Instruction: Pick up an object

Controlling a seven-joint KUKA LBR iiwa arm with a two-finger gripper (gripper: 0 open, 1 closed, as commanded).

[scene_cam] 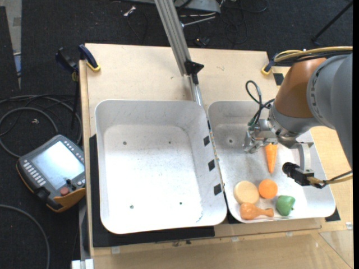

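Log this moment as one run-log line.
arm: over right bin | hand: beside carrot | grasp: unconfirmed | left bin: untouched

Two bins sit side by side on the tabletop [146, 72]; the right bin [227, 119] holds a carrot [270, 157] behind four clustered foods.

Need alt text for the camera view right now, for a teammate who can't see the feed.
The grey and orange arm reaches from the right into the right bin, its gripper at the top end of a carrot. Along that bin's near edge lie a beige round piece, an orange, a green pepper and an orange drumstick-shaped toy.
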